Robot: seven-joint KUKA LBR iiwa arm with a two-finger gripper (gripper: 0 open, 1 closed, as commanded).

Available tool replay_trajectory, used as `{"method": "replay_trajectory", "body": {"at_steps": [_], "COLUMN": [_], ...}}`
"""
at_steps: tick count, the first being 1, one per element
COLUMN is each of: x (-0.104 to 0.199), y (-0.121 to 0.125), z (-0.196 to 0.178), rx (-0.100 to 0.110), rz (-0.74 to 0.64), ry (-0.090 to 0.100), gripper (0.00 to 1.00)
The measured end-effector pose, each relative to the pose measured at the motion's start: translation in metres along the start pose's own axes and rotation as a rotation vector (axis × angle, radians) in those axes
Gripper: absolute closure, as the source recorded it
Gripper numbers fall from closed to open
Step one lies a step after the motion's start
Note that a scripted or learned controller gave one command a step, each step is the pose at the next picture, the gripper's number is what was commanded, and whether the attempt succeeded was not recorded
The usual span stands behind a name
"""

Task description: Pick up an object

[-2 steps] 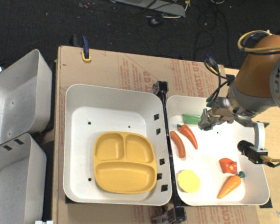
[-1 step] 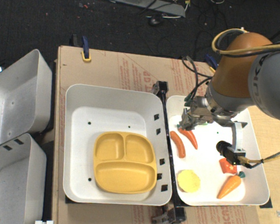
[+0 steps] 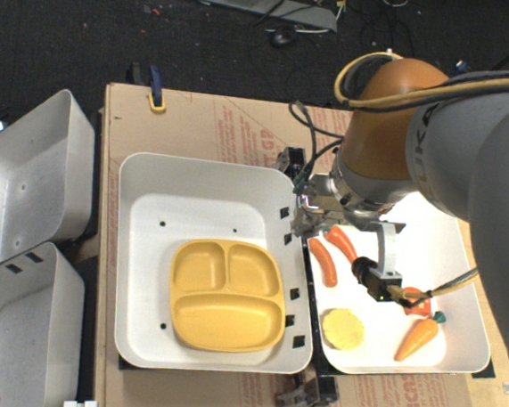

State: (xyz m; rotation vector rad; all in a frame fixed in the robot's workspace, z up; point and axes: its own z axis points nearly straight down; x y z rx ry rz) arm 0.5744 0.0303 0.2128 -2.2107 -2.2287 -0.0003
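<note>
- Single camera, fixed above the bench, looking down at a slant.
- Range: middling; left bin at frame centre and right bin at lower right both fit inside the frame.
- Upper right: arm looms large, nearest the lens.
- Top edge: dark floor.

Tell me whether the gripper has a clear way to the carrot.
Probably yes: the carrot lies uncovered near the right bin's front edge, and the gripper hangs by that bin's left rim.
</note>
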Motion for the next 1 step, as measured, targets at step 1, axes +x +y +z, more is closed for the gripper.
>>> {"method": "replay_trajectory", "body": {"at_steps": [1], "x": [0.0533], "y": [-0.0121], "z": [-0.009], "rx": [-0.001], "rz": [0.0], "ry": [0.0], "gripper": [1.0]}}
